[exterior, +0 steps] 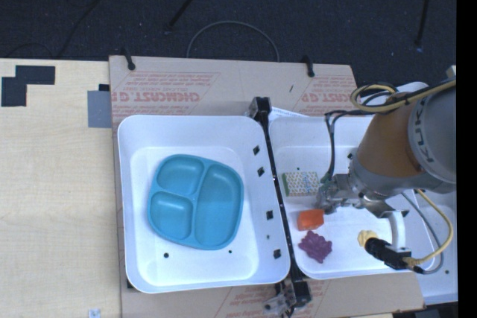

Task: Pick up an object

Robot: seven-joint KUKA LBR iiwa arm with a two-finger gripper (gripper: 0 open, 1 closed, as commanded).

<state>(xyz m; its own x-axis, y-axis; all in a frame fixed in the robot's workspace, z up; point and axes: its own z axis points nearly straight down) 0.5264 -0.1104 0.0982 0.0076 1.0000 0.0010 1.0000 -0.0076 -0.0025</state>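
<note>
Arm over the right bin (298, 141), gripper (328, 199) low among small items.
I cannot tell the gripper's state. An orange block (311, 220) lies just below it, a purple toy (316, 245) nearer still, a patterned box (301, 183) to its left. The left bin (141, 138) holds a blue plate (196, 200).

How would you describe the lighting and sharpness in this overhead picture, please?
In the camera view, light is even and soft: the left bin and the blue divided plate show no harsh glare and only faint shadows; the floor above the bench is dark; the orange block and purple toy look slightly soft; the gripper is murky.
</note>
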